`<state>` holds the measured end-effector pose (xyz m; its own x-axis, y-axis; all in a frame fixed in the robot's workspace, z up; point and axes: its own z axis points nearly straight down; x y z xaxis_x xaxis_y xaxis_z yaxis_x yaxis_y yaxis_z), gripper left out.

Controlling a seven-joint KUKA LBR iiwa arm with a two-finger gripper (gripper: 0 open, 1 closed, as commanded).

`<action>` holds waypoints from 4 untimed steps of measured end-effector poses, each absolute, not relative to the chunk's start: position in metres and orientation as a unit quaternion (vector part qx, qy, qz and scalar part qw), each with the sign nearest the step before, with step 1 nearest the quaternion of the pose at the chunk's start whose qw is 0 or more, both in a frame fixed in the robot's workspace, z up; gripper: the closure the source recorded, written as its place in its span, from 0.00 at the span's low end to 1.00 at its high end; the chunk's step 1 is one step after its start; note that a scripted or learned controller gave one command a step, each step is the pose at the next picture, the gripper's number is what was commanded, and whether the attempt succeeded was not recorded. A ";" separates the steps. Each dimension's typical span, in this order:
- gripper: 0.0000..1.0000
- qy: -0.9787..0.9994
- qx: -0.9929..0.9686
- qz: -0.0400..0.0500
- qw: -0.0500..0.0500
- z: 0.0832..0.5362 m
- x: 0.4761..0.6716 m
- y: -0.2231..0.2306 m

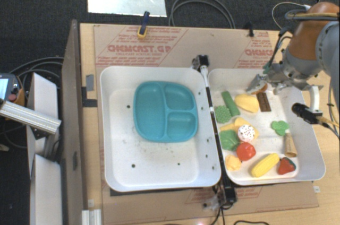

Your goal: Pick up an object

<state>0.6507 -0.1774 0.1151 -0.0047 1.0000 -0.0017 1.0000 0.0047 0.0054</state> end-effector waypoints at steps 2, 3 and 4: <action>0.00 0.707 0.707 -0.001 -0.002 0.116 0.547 -0.118; 0.00 0.707 0.707 0.002 0.004 0.086 0.529 -0.094; 1.00 0.707 0.707 0.004 0.005 0.098 0.531 -0.094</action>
